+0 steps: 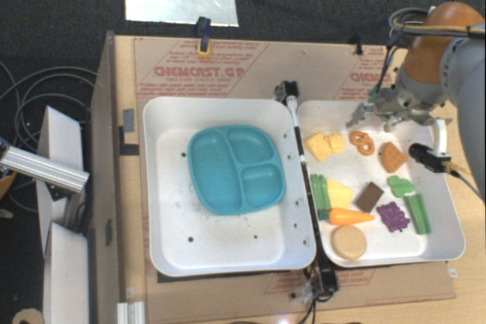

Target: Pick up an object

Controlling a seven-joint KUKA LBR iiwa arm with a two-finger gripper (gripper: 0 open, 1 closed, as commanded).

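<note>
The right bin (454, 239) holds several toy foods: yellow cheese pieces (326, 146), a pretzel (362, 142), a brown pastry (392, 157), a carrot (351, 217), purple grapes (392, 216), a brown block (370, 196), a green vegetable (414, 205) and a round tan biscuit (349, 242). My gripper (377, 114) hangs over the bin's far edge, just above and right of the pretzel. Nothing shows in its grasp.
The left bin (171, 239) holds a teal divided plate (237, 169). A green pod (319, 192) and a yellow wedge (339, 196) lie by the divider between the bins. The arm's grey body (456, 64) crosses the right bin's far right corner.
</note>
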